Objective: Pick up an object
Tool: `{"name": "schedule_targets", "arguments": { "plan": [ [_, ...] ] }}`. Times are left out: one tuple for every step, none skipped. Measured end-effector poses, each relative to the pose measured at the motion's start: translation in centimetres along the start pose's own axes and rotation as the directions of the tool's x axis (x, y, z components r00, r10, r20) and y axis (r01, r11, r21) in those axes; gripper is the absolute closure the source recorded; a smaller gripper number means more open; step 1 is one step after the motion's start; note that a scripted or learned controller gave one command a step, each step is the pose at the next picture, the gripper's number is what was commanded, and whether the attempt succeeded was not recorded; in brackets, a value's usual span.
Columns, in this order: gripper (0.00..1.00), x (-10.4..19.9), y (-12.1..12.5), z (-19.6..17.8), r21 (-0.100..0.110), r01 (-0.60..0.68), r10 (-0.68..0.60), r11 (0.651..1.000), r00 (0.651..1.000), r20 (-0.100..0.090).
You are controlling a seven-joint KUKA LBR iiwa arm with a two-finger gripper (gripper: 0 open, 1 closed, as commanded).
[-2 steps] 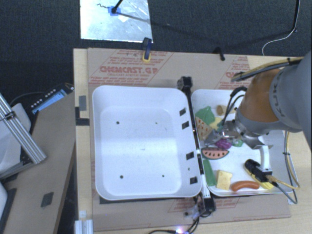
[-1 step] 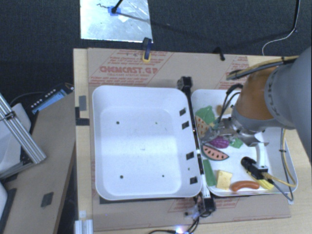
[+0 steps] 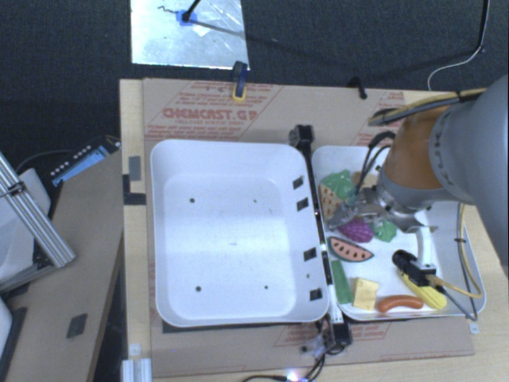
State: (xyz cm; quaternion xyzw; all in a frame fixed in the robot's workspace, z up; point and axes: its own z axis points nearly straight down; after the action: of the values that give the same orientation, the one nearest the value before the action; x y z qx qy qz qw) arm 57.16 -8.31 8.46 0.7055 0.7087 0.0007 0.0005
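1. White plastic, two shallow bins side by side on the desk (image 3: 262, 106): the left bin (image 3: 231, 229) sits next to the right bin (image 3: 326, 161), and all the toy food is in the right one, so any pick has to happen there.
2. We note the contents of the right bin: a green leafy piece (image 3: 340, 183) near the top, a purple grape bunch (image 3: 359, 230) mid-bin, a watermelon slice (image 3: 351, 250) just below it, a green stick (image 3: 340, 281) along the inner wall, a yellow cheese block (image 3: 366, 293), an orange sausage (image 3: 400, 302) and a yellow corn cob (image 3: 425, 290) at the front.
3. The grey arm (image 3: 457, 146) reaches in from the right and bends down over the upper half of that bin. We judge this posture suits a descent onto the cluster of green and purple pieces.
4. The tool (image 3: 347, 211) sits low among those pieces, just beside the grapes and below the leafy piece. We cannot tell how it is set; the wrist and clutter hide it.
5. Nothing is visibly lifted. We judge the pick as not yet secured.
6. Risk, in our view: the pieces crowd together, so a neighbour may be nudged or caught.
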Motion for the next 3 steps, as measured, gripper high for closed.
{"name": "schedule_targets", "arguments": {
  "plan": [
    [0.0,-1.5,-3.4,0.0,0.003,-0.003,0.003,1.0,1.0,0.0],
    [0.0,-0.6,-5.1,0.1,0.003,-0.003,0.003,1.0,1.0,0.0],
    [1.0,-0.6,-5.0,-1.0,0.0,-0.003,0.003,1.0,1.0,0.0]
  ]
}}
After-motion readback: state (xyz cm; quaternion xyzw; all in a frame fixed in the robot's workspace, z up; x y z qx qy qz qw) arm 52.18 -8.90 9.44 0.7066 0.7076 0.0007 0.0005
